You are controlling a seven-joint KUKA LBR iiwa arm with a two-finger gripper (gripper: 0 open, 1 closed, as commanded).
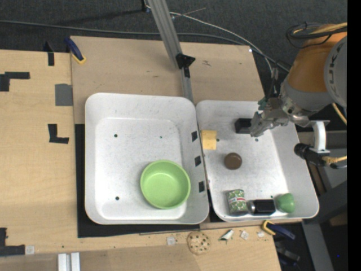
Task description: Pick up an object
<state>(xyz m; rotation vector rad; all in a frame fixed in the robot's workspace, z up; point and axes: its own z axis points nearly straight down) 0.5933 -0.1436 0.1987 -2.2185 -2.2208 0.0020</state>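
My gripper (255, 130) hangs over the upper part of the right bin (293, 168), reaching in from the right. Nothing shows held in it. A brown round object (233, 161) lies below and left of it, apart from it. A yellow block (209, 139) rests at the bin's left wall. Along the bin's front edge sit a green patterned can (236, 201), a black object (262, 207) and a green ball (286, 202).
The left bin (113, 123) holds a green bowl (164, 184) at its front right. A slanted metal pole (169, 33) comes down between the bins. A cookie-like disc (196, 242) and small scraps lie on the bench in front of the bins.
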